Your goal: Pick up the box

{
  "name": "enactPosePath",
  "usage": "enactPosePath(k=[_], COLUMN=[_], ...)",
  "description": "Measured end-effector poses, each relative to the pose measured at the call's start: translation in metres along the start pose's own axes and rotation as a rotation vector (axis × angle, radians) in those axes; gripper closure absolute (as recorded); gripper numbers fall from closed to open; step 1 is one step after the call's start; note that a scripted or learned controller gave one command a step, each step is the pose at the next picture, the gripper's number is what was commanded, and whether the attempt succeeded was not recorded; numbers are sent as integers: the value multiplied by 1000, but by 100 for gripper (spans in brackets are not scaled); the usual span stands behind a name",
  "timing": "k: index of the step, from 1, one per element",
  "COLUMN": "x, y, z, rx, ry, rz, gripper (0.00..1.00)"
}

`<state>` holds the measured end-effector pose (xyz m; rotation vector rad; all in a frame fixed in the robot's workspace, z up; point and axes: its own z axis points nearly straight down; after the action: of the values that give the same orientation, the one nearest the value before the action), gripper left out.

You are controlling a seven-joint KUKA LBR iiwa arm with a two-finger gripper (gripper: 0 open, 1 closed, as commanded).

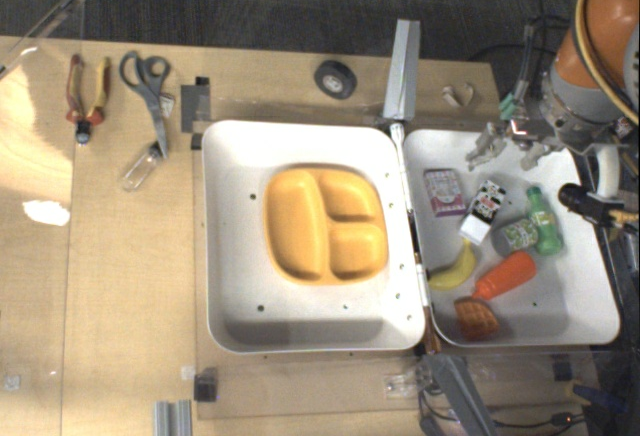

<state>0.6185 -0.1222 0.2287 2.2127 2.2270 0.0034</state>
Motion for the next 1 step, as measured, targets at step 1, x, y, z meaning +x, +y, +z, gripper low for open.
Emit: enactPosePath(k=[1], x=[29], y=[13], z=[133], rx=[-4], ry=[0], rz=[-28], gripper=[0])
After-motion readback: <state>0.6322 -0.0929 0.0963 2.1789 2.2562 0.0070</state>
